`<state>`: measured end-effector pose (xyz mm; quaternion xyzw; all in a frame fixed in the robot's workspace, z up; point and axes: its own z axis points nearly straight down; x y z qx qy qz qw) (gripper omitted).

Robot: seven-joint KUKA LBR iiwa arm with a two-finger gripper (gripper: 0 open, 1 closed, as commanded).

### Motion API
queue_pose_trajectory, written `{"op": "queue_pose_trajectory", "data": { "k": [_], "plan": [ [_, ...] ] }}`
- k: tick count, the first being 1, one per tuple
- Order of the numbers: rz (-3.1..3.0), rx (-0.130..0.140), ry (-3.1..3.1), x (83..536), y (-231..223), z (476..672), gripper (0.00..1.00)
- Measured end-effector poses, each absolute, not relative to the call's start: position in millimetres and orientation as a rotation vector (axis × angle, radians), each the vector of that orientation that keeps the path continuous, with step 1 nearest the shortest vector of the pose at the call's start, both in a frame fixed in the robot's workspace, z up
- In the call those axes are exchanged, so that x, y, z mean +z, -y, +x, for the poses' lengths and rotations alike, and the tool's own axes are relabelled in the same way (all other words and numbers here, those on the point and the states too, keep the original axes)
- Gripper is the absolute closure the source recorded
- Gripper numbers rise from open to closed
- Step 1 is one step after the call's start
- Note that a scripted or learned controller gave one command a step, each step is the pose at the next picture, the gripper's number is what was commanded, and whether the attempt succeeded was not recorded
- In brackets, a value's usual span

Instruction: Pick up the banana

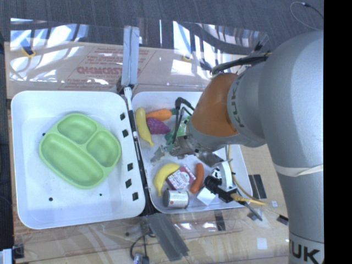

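Banana [164, 176] near right bin's [144, 172] left wall — tool [171, 145] just above

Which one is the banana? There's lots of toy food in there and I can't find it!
Look at the right white bin, the one under the big grey arm. Near its front left part lies the banana, short, fat and curved, right beside a small silver can and a red packet. The other yellow thing, further back along the left wall, is long and thin.
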<state>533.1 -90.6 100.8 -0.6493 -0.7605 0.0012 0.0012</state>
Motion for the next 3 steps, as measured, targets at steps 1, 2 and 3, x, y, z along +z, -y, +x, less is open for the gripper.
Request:
{"op": "queue_pose_trajectory", "data": {
  "k": [1, 2, 3],
  "plan": [
    [-2.234, 0.003, 2.204, 90.7, 93.7, 491.3, 0.0],
    [-2.227, 0.004, 2.21, 100.1, 93.8, 491.8, 1.0],
    [-2.357, 0.002, 2.072, 191.3, 36.9, 518.4, 1.0]
  ]
}}
